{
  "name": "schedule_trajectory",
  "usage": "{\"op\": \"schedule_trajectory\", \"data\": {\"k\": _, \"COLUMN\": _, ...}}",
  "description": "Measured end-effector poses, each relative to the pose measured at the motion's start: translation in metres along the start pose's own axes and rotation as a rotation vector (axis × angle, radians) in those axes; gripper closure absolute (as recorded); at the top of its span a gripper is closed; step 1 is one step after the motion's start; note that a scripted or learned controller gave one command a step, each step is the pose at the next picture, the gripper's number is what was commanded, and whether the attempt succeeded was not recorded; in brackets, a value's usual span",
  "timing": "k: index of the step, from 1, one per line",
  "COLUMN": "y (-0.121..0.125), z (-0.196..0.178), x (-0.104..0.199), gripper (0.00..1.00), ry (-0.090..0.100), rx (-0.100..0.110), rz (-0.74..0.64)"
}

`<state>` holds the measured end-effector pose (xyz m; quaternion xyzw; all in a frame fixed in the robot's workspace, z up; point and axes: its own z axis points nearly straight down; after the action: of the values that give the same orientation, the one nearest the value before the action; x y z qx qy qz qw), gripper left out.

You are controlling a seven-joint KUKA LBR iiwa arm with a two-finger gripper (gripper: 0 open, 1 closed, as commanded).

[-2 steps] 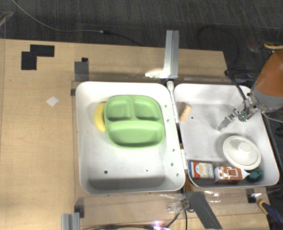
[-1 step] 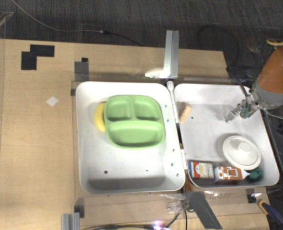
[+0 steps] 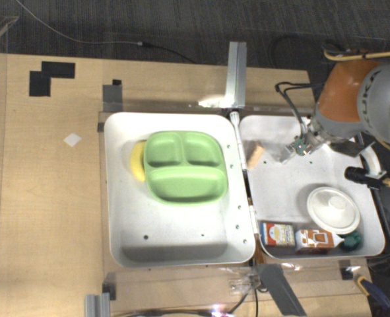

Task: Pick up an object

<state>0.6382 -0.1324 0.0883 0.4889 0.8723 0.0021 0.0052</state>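
1. Arm (image 3: 373,104): you see it enter at 3 o'clock, grey with an orange band, over the far right corner of the right bin (image 3: 280,190).
2. Gripper (image 3: 299,145): it sits at the 1 o'clock part of the right bin, near the far wall. You cannot tell how it stands, and nothing can be seen held in it.
3. Block (image 3: 255,154): a small tan piece at the bin's 10 o'clock, just beside the left wall and near the gripper.
4. Bowl (image 3: 332,209): white, round, at the bin's 4 o'clock, near the right wall.
5. Carton (image 3: 310,238): lying flat along the near wall at 6 o'clock, its green cap (image 3: 352,241) towards the near right corner.
6. Open room: the bare floor of the right bin runs from its middle to the left wall, between block, bowl and carton.
7. Left bin (image 3: 175,243): a green tray (image 3: 185,166) with three wells lies in its far half; a yellow thing (image 3: 137,162) shows at the tray's 9 o'clock edge, partly hidden. The near half is bare.
8. Divider: the two bins touch along the middle rail (image 3: 237,78), which rises at 12 o'clock.
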Motion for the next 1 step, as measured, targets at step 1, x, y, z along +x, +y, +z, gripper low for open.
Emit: {"op": "schedule_trajectory", "data": {"k": 1, "y": 0.0280, "z": 0.0001, "x": -0.0182, "gripper": 1.00, "ry": 0.000, "rx": 0.001, "rz": 0.213}}
